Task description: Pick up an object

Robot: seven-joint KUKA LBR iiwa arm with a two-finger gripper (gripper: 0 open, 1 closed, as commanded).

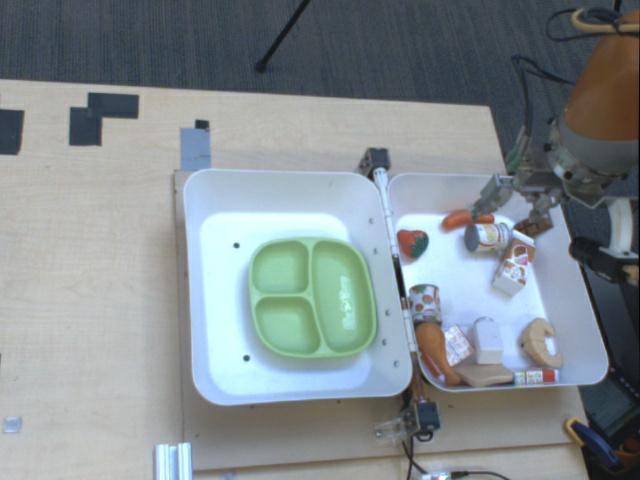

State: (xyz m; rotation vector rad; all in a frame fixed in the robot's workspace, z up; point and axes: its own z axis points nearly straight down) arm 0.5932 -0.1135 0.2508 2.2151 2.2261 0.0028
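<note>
My gripper (518,206) hangs over the back of the right bin (572,298), its fingers spread open with nothing between them. Just below and to its left lie a small jar (490,235) and an orange sausage-like piece (457,219). A small carton (512,266) lies right below the gripper. Further left in the bin is a red strawberry (412,241). Toward the front are a can (424,301), a carrot (432,348), a white cup (489,340) and a bagel (540,340).
The left bin (215,268) holds a green divided plate (311,296). A tan slab (485,375) and a red tube (536,376) lie along the right bin's front wall. A raised divider (392,258) runs between the bins. Cables hang at the right.
</note>
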